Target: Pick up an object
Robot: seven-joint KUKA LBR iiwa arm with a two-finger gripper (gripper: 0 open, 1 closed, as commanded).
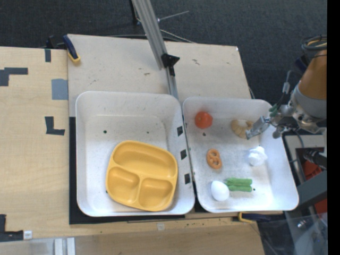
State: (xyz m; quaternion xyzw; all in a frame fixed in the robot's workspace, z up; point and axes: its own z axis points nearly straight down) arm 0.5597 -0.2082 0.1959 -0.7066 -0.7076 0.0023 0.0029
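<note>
here, the gripper (258, 127) sits low over the back right part of the right bin (281, 193), reached in from the right on the grey arm (307, 102) with its orange band above the wrist. how far the tool is spread cannot be told: it shows as one grey wedge pointing toward a tan lump (240, 127), and its tips blur together against the white floor. the tip lies just beside the tan lump, on the lump's right; whether it touches is not clear, and nothing shows between the tips. taking the tan lump as the mark for everything else: a red round object (203, 120) lies to its left, near the bin's back left corner. a small white crumpled object (257, 156) lies in front of it and a little right, close below the tool. an orange pretzel-shaped piece (213, 159) lies in front of it and to the left. further toward the front wall rests a green bean-like piece (238, 184), with a white egg-shaped object (219, 190) just beside its left end, nearly touching. well to the left of the lump, across the shared wall, the left bin (87, 142) holds a yellow divided plate (142, 175), lying flat in its front half. a metal pole (151, 28) slants up from the gap between the bins, behind the lump and to its left.
</note>
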